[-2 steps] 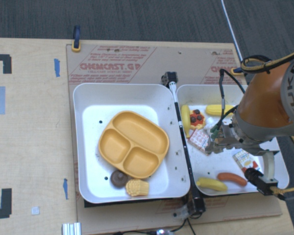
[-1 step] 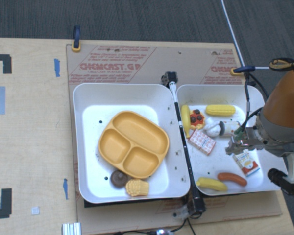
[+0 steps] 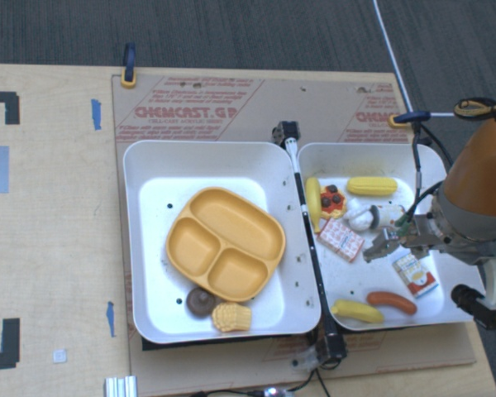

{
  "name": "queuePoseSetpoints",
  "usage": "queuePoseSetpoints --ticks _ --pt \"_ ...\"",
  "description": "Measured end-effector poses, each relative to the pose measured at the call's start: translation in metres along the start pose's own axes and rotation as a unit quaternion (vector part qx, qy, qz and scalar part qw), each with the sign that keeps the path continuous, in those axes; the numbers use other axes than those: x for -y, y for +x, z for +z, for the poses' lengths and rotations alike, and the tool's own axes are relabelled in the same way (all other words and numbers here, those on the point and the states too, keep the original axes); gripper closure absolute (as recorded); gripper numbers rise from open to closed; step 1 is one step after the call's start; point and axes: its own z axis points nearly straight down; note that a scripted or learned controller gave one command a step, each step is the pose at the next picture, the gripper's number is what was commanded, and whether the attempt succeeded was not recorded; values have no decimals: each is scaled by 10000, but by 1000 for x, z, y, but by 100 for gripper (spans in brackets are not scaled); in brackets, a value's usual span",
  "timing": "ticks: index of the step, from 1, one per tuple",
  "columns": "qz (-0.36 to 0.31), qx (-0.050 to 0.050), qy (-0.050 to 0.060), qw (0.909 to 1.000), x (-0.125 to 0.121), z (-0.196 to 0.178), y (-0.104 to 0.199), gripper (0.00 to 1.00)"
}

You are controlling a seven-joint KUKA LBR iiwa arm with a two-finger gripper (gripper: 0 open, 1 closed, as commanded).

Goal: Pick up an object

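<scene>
My gripper point(image 3: 386, 243) hangs over the middle of the right bin point(image 3: 446, 165), reaching in from the right under the orange-banded arm. Just left of it lies a pink checked card point(image 3: 341, 240), and a white and grey object point(image 3: 364, 217) sits just above it. A small red and white carton point(image 3: 415, 274) lies below the wrist. A red sausage point(image 3: 391, 302) and a yellow banana point(image 3: 357, 310) rest near the front wall. At the back are a corn cob point(image 3: 372, 187), a yellow piece point(image 3: 313, 198) and a red and black berry item point(image 3: 332, 198). Nothing is visibly held.
The left bin point(image 3: 140, 222) holds a yellow divided plate point(image 3: 225, 242), a brown round piece point(image 3: 201, 302) and a pale yellow ridged piece point(image 3: 231, 317). A black divider clamp point(image 3: 287, 132) sits between the bins. A cable point(image 3: 388, 31) runs up from the arm.
</scene>
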Motion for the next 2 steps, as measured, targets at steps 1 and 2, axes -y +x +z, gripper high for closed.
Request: queuePoseSetpoints --ticks 1,2 --pt "-10 -6 -13 10000 -14 87 17 0" --pt "0 3 -15 10000 -13 87 23 0"
